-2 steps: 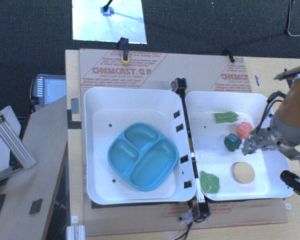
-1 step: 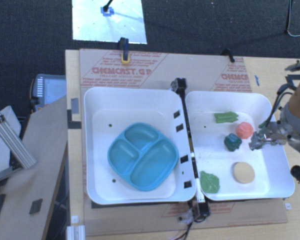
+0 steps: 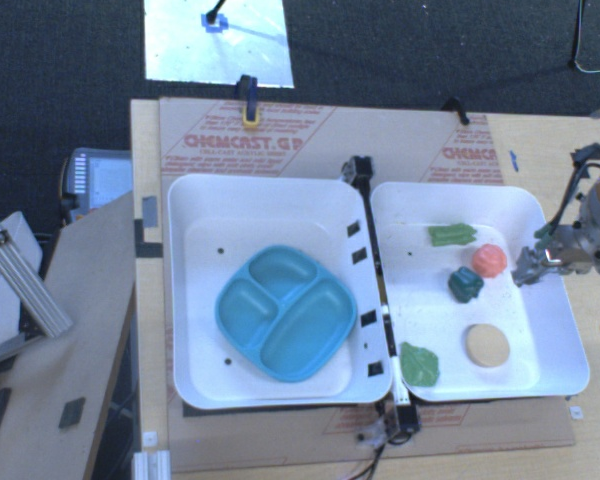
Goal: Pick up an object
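Jaws (image 3: 529,266) hover at right bin's (image 3: 555,308) edge, near pink ball (image 3: 489,260).

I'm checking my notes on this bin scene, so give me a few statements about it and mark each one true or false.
1. The blue divided plate lies in the left bin. True.
2. The tan round piece lies in the left bin. False: it is in the right bin.
3. The claw is at the right bin's right edge. True.
4. The pink ball sits on the plate. False: it is in the right bin, beside the dark teal piece.
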